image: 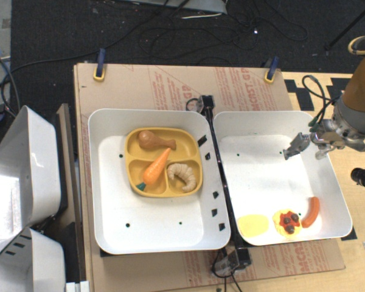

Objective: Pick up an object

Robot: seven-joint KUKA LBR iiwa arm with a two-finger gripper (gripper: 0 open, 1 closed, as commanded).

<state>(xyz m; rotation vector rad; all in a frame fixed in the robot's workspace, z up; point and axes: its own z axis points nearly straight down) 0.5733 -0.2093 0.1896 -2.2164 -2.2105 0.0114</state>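
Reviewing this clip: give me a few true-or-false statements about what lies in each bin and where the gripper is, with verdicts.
1. The yellow divided plastic plate sits in the left white bin. True.
2. The orange toy carrot lies in the right white bin. False: it lies on the divided plate.
3. The orange-red toy sausage lies near the right bin's front right corner. True.
4. The gripper hangs over the left bin. False: it is over the right bin's far right part.
5. The flat yellow disc rests on the plate. False: it lies on the right bin's floor.
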